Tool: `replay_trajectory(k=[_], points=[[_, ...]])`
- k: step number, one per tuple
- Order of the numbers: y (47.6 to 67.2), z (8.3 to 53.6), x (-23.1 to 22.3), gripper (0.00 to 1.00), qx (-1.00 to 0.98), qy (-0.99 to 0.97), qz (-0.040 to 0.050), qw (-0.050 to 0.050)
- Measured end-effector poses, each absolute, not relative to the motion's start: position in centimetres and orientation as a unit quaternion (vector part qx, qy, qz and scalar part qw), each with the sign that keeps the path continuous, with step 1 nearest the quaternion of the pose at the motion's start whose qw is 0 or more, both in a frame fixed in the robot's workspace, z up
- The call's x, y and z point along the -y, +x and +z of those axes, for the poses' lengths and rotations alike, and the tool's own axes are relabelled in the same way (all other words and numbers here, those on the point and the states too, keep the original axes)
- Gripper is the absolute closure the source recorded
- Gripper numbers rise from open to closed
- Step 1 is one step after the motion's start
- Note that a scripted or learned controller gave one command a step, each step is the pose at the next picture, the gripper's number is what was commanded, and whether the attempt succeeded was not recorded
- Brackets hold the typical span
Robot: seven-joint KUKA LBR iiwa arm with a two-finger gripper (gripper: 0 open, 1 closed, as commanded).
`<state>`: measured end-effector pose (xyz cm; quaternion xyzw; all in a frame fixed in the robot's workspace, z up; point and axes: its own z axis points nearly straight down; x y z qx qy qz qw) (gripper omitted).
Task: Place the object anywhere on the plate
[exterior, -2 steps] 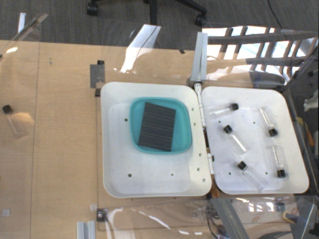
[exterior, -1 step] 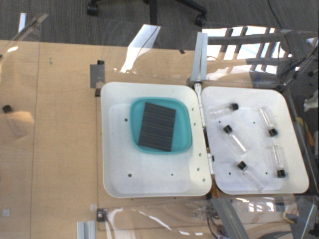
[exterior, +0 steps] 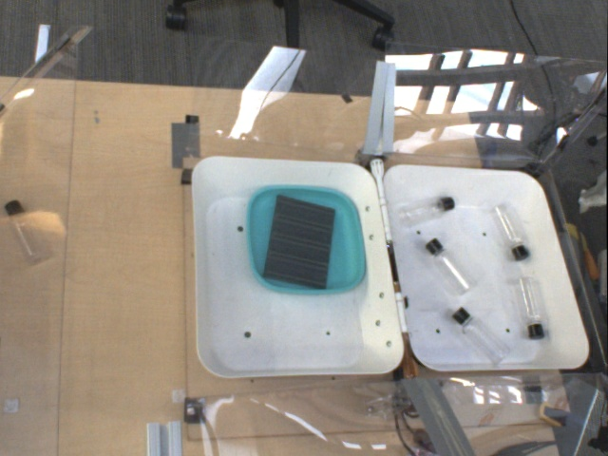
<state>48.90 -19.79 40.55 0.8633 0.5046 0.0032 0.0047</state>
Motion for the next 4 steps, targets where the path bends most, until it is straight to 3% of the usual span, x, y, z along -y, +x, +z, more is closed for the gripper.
replay_trajectory(k=[1,4], points=[[49.38,43.52,19.54,0.00,-0.233,0.973,0.0034,0.004],[49.36,43.52,19.53,0.00,-0.233,0.973,0.0031,0.004]])
